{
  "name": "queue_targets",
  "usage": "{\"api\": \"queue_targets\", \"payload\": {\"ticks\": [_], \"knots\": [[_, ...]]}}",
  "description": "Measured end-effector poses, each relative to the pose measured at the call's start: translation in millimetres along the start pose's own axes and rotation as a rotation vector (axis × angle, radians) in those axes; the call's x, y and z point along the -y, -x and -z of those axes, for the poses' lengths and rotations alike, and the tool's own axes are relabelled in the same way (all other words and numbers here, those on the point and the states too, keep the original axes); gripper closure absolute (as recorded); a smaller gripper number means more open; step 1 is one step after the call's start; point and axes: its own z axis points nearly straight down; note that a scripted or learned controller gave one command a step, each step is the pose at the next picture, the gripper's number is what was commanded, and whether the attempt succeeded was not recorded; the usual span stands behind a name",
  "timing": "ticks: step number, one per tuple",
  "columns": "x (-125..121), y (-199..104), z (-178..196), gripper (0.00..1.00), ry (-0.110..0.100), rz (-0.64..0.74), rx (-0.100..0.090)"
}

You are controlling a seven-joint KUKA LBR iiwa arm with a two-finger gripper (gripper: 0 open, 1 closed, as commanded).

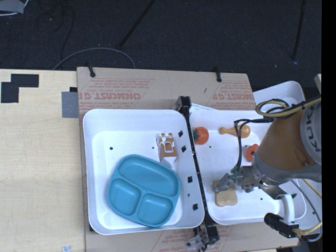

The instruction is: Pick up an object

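My gripper (224,185) is low in the right bin (220,217), its dark fingers right above a tan bread-shaped piece (227,198) near the bin's front. Whether the fingers touch it is hidden by the wrist. A red tomato-like object (200,135) lies by the divider at the bin's back left. A tan wooden piece with an orange end (234,131) lies behind the arm. A small red object (251,151) peeks out beside the orange wrist band (281,140).
The left bin (100,135) holds a blue divided plate (143,189) and a small orange-and-white toy (167,146) near the divider. A black divider strip (191,161) runs between the bins. Cables loop over the arm at the right.
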Motion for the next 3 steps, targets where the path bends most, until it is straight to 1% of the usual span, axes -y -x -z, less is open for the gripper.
{"api": "queue_targets", "payload": {"ticks": [1, 2, 3], "knots": [[0.2, -0.6, -29.6, 0.0, 0.005, -0.001, 0.001], [0.0, 0.4, -18.4, 1.0, 0.005, -0.007, 0.001], [-2.8, -9.6, 32.8, 1.0, 0.01, 0.002, 0.002]]}}
